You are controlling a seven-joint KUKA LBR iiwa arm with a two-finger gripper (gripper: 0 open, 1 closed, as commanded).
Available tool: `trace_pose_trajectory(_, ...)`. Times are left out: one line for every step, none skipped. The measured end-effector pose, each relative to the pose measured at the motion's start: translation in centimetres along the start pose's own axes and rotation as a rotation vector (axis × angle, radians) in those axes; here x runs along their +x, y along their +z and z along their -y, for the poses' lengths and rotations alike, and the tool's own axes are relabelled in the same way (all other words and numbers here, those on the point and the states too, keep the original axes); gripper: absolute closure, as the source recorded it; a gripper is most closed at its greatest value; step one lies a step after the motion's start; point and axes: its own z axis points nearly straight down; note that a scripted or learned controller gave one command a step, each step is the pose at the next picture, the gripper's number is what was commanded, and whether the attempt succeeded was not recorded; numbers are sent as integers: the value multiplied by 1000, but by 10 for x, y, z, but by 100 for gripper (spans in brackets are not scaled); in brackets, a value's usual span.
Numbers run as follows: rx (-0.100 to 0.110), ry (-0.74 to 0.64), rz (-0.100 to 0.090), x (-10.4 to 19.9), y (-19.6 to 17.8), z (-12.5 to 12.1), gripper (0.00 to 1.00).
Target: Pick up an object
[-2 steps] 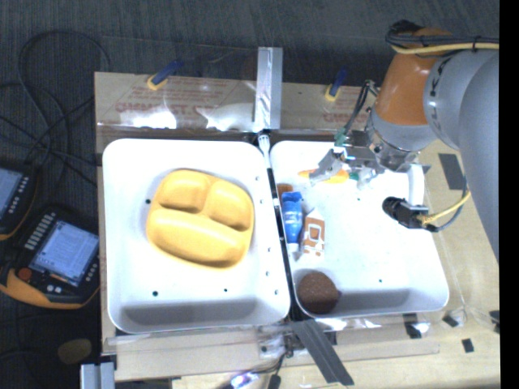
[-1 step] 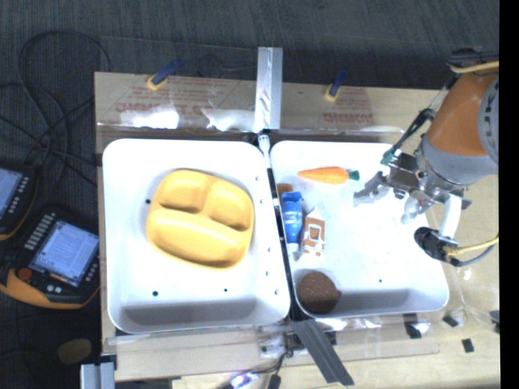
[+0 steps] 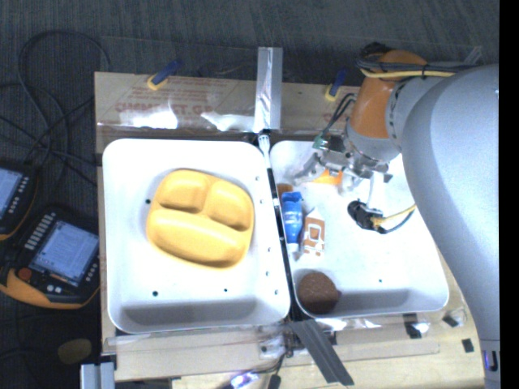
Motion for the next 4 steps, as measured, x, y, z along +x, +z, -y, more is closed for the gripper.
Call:
trace_pose_trajectory(-1,-2,3,0,-11,-1,100)
trace_pose_trajectory(8,-344,0,-51,-136,-30,100)
trace_pose_trajectory(9,-345,0,-51,-135,-30,0)
trace_pose_trajectory(8,-426,-2,-41,-6,-27,0)
